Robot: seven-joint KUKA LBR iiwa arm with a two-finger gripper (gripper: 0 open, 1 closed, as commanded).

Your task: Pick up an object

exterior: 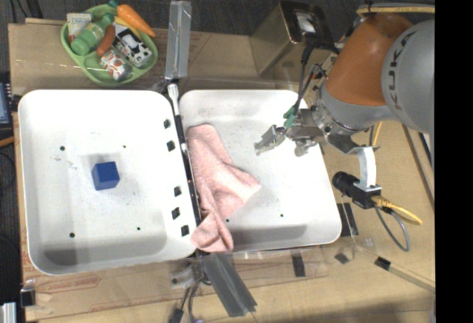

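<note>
Two white bins sit side by side on a desk (pixel 222 44), with a grey and orange robot arm reaching over the right bin (pixel 295 229).

Pink cloth (pixel 218 185) is the landmark: it lies crumpled along the right bin's left wall, its lower end draped over the front rim. Right of the cloth and a little above it, apart from it, hangs the claw (pixel 284 138), its fingers spread apart with nothing between them. Left of the cloth, well apart in the left bin (pixel 44 259), rests a small blue cube (pixel 106 175). Up and left of the cloth, outside the bins, stands a green bowl of toy food (pixel 111 41). Likely risk: limp fabric bunched against the wall could slip free, or the fingers could strike the rim.
</note>
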